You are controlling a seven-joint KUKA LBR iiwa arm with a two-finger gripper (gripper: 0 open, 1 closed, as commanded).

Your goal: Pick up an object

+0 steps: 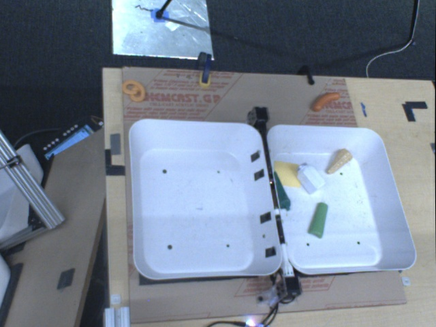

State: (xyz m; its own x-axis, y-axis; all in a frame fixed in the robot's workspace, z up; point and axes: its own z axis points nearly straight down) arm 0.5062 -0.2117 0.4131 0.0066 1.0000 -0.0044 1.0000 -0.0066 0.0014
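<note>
Item 1, candidate for picking: green block point(317, 219), an elongated piece lying flat on the floor of the right bin point(381, 251), slightly tilted from upright in the view, apart from everything else in that bin. Judged the easiest target because it has free space on all sides.

Item 2: white block point(310, 179), up and just left of the green block, touching or overlapping the yellow piece point(287, 174). Risk: fingers closing here may catch both, or push one off the other.

Item 3: yellow piece, flat, well left of and above the green block, close to the bin's left wall.

Item 4: dark green piece point(282, 197), left of the green block, lying against the wall shared with the left bin point(197, 135). Risk: a finger would strike the wall before closing.

Item 5: tan cone-like piece point(339, 160), above and right of the green block, lying on its side. Risk: a tapered shape is likely to slip out of a pinch.

Item 6: left bin, well left of the green block.

Item 7: outside the bins, on the board, an orange piece point(325, 101) far above the green block, and an orange ring point(133, 90) far up and left.

Gripper: its state cannot be told from this view.
</note>
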